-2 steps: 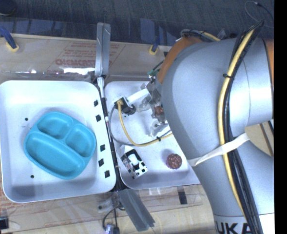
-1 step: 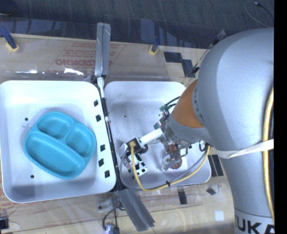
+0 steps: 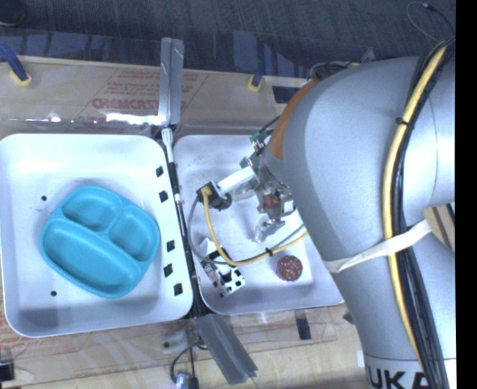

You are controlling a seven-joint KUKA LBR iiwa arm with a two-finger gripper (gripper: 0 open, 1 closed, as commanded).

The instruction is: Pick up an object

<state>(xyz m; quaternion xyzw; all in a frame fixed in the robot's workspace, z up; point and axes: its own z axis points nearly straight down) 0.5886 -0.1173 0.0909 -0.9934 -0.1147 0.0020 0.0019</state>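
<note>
Grey arm's two-finger gripper [image 3: 264, 227] hangs over the right shallow white bin [image 3: 191, 156]; we cannot tell its opening. Just below-right of it lies a small round brown object [image 3: 289, 267]; far left, a blue compartment tray [image 3: 100, 240].

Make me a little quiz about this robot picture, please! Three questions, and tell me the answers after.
1. True or false: the blue tray lies in the left bin.
2. Which bin does the gripper hang over? A) the left bin B) the right bin C) neither
3. Fill in the missing word: the small round brown object sits in the right bin, nearer its ______ edge (front or back), with the front being the bottom of the picture.

Key: 1 true; 2 B; 3 front.
</note>
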